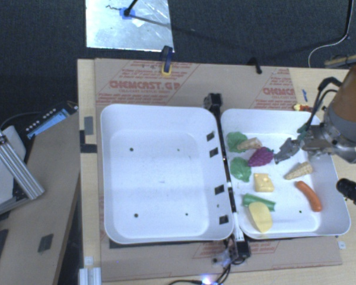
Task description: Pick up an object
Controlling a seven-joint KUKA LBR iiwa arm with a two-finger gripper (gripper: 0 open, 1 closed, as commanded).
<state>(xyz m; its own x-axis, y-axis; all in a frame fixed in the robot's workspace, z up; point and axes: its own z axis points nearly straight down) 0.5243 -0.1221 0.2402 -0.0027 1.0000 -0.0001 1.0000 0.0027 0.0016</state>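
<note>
The grey arm with its orange band (350, 108) comes in from the right and hangs over the right-hand shallow white bin (329, 218). Its dark two-finger tool (285, 152) points left and down, the tip just beside the purple bunch of plastic grapes (260, 157) and near the pale corn cob (299, 171). From where I stand I cannot tell how far the tool is spread, and I see nothing caught in it.

All the toy food lies in that right bin: a green leafy piece (235, 139) with a tan bit (250, 143) against it at the top left, a green round vegetable (240, 169) below the grapes, a yellow cheese-like block (263, 183) in the middle, an orange carrot-like stick (308, 195) toward the right, and a green pod (258, 201) touching a pale yellow wedge (261, 217) at the near edge.

The left-hand white bin (115, 159) sits beside it on the cardboard-covered counter (148, 85)
</note>
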